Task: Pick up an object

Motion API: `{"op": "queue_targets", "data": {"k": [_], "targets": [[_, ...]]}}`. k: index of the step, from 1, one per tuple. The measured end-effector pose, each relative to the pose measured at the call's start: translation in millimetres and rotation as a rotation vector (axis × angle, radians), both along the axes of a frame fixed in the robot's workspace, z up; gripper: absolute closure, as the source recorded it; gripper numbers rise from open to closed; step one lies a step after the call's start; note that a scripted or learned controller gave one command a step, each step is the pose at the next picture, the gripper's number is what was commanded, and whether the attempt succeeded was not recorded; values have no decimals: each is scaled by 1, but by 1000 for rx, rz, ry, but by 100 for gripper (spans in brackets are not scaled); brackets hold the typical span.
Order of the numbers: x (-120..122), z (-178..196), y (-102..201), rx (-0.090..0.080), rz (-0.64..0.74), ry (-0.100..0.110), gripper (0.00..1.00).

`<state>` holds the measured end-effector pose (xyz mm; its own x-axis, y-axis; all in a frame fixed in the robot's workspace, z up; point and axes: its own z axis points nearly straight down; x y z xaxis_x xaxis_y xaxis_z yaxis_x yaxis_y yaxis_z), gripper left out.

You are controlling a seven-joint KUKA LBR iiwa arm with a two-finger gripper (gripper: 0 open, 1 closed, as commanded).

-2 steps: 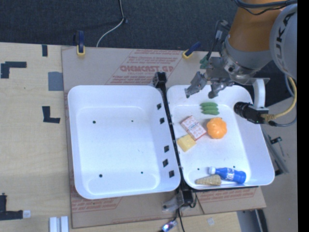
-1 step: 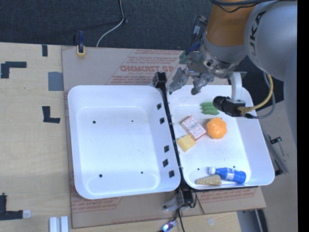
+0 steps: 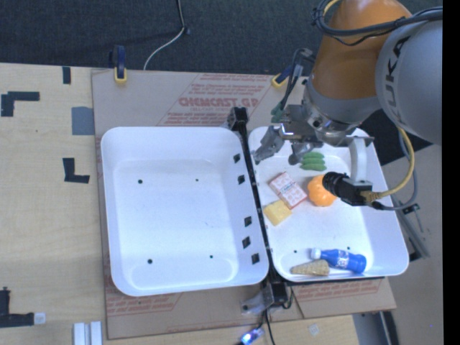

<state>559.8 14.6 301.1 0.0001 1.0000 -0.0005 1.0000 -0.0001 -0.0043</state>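
Objects (image 3: 286, 190) all lying loose in right bin (image 3: 388, 254); none lifted. Tool (image 3: 277, 144) near bin's far left corner, fingers apart, empty. Grasp and lift remaining.

Bottle (image 3: 343, 259) and cone (image 3: 310, 268) at right bin's (image 3: 384, 228) near edge.

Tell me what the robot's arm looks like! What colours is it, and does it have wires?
The arm is big and rounded, grey with a shiny orange band above the wrist. Dark letters are printed on the grey shell. Black and yellow cables loop around it. The end effector is grey metal with dark parts.
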Motion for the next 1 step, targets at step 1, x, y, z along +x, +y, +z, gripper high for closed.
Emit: {"op": "queue_targets", "data": {"k": [1], "targets": [[-37, -88, 23, 0, 2, 9, 100]]}}
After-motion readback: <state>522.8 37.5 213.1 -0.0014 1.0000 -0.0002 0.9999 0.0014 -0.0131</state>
